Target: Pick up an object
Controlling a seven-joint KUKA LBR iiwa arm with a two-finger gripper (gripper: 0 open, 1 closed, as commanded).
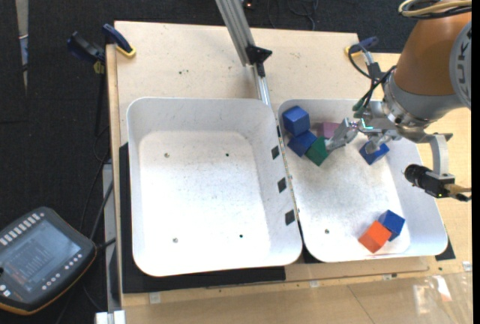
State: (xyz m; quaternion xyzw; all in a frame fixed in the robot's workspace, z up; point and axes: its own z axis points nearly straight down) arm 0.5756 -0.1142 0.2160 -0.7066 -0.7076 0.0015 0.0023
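The pale wooden surface (225, 60) carries two shallow white bins side by side, the left bin (142, 165) speckled with small dark dots and the right bin (337, 199) holding all the blocks. The grey arm (439, 64) with its orange band reaches in over the right bin's far right part, and the pincer (361, 132) hangs low over that bin's upper half; its metal parts are too tangled together here to tell how it is set, so I cannot tell its state. Just beside it, toward the bin's right rim, lies a small blue block (373, 152), partly under the pincer's hardware and seemingly resting on the bin floor rather than lifted. Just to the other side sits a cluster near the divider between the bins: a blue cube (295, 120) at the top, a darker blue block (301, 142) below it, a green block (318, 152) touching that one, and a pinkish-purple piece (328, 129) tucked behind the green, nearest the pincer. Well apart, in the near right corner, an orange block (374, 237) and another blue cube (391, 223) touch each other.
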